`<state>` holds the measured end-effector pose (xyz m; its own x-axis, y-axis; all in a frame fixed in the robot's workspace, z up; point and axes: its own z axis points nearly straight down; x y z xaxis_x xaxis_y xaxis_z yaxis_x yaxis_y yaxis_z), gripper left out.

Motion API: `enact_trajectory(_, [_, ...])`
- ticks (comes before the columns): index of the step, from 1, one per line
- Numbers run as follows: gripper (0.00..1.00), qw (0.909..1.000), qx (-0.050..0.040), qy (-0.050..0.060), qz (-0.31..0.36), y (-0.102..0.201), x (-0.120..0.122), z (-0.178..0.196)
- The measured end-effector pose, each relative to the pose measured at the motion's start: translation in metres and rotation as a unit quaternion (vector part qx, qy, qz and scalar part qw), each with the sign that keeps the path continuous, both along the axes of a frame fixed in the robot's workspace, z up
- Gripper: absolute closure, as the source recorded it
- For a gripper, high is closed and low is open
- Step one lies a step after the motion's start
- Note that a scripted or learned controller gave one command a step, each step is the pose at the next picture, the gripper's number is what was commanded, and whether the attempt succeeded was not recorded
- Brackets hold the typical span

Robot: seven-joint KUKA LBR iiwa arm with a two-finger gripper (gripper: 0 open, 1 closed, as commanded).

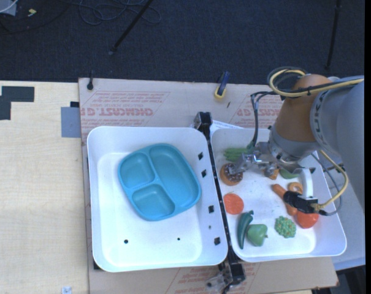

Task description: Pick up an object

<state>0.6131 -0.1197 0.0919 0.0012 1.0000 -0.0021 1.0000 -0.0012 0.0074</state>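
White plastic bins sit side by side on the bench; the left bin (105,237) holds a blue divided tray (159,180), and the right bin (332,241) holds the scattered toy food the arm must choose from. The gripper (254,158) is low over the upper part of the right bin, reaching toward the divider (211,182). Whether its claw is apart or together cannot be told from this slant, and nothing can be seen held in it.

Just beside the gripper lie a green leafy piece (236,154) and a brown round piece (231,174), the likeliest candidates. Further down are a red slice (233,203), a dark green pepper (244,222), a lighter green pepper (257,233), a broccoli floret (286,227), a tomato (306,218) and an orange carrot-like piece (279,190).

The risks seem to come from crowding and position. The brown piece sits near the divider, so a descent could catch that wall or push the piece against it instead of closing around it. The leafy piece looks flat and thin, so the claw may slide over it. The two being close together, a closure might nudge one while missing both.
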Motion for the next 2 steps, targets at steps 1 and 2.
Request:
enact_trajectory(1, [1.0,1.0,0.0034,0.0,-0.002,0.001,0.001,0.012])
enact_trajectory(2, [1.0,1.0,0.0012,0.004,0.001,0.005,0.0,0.055])
